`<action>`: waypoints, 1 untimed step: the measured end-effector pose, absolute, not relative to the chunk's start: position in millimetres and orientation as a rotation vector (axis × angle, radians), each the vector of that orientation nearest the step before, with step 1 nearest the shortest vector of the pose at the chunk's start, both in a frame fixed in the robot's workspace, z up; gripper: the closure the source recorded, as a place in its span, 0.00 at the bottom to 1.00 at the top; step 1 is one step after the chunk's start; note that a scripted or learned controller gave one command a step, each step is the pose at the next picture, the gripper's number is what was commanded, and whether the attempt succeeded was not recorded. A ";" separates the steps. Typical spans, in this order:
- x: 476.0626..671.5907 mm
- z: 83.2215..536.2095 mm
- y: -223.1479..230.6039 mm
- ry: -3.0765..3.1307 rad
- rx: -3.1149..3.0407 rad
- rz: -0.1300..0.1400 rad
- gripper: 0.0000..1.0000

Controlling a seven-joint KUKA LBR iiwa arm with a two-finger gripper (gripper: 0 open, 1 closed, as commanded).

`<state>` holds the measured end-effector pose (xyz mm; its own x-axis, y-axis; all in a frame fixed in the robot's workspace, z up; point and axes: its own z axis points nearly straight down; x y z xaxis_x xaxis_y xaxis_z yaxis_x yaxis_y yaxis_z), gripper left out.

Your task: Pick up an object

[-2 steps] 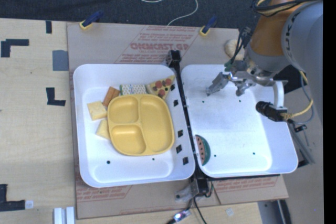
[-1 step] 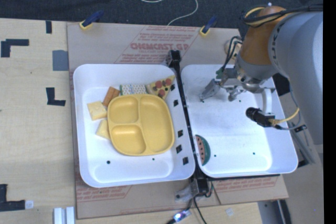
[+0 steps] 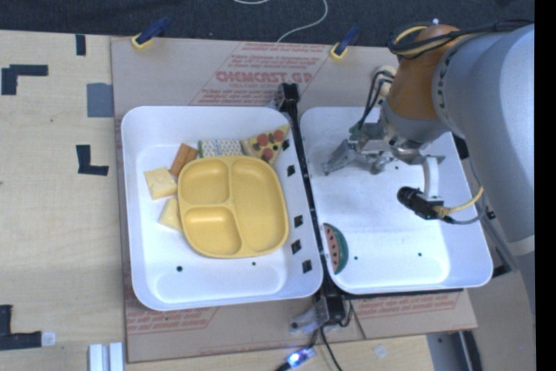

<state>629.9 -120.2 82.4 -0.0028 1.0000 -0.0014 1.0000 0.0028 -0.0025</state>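
Overhead, slanted view of a bench with two white bins side by side. Left bin (image 3: 143, 187): one yellow divided plate (image 3: 233, 206), three compartments, lying flat near the middle. Items partly hidden beneath its rim: a pale square piece (image 3: 160, 182) at its left edge, an orange-brown piece (image 3: 182, 157) just above that, a second pale piece (image 3: 169, 214) lower down, mostly covered. Along the plate's upper edge, a patterned flat item (image 3: 220, 148) and a pizza-like slice (image 3: 269, 143), details too small to make out. Right bin (image 3: 391, 261): one watermelon slice (image 3: 335, 246), lying against the left wall, partly cut off by the divider. Arm (image 3: 486, 109): grey, with orange band, entering from the right, covering the bin's upper right corner. Gripper (image 3: 339, 161): low over the upper left part of the right bin, well apart from the watermelon slice; whether it is wide or narrow cannot be told, and nothing is seen in its grasp.
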 end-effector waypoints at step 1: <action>630.7 94.7 -120.0 -2.225 -2.219 0.002 1.00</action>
<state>630.7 -120.0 94.7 -0.0029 1.0000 -0.0015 1.0000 0.0029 -0.0007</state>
